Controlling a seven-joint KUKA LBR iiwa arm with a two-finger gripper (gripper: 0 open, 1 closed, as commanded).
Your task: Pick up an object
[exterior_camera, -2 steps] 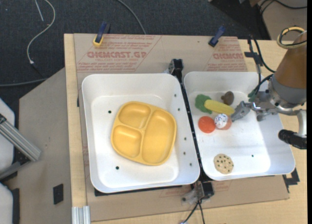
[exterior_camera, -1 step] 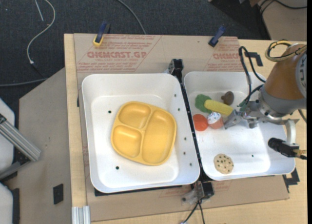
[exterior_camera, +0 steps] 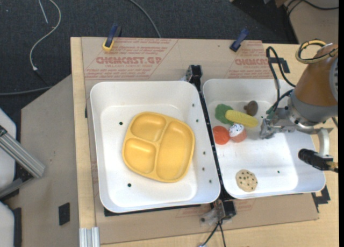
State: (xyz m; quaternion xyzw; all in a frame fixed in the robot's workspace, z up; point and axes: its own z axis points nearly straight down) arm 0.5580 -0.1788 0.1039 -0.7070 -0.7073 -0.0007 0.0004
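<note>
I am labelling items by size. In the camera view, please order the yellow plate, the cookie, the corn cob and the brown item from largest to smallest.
1. yellow plate
2. corn cob
3. cookie
4. brown item

Corn cob and cookie look close, so that order is unsure.

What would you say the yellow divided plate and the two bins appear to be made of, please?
The yellow divided plate looks like moulded plastic with a smooth, slightly glossy finish: even colour, rounded compartment ridges. The left bin and right bin seem to be thin formed white plastic, matte to satin, with soft rounded rims, though coated metal cannot be excluded.
</note>
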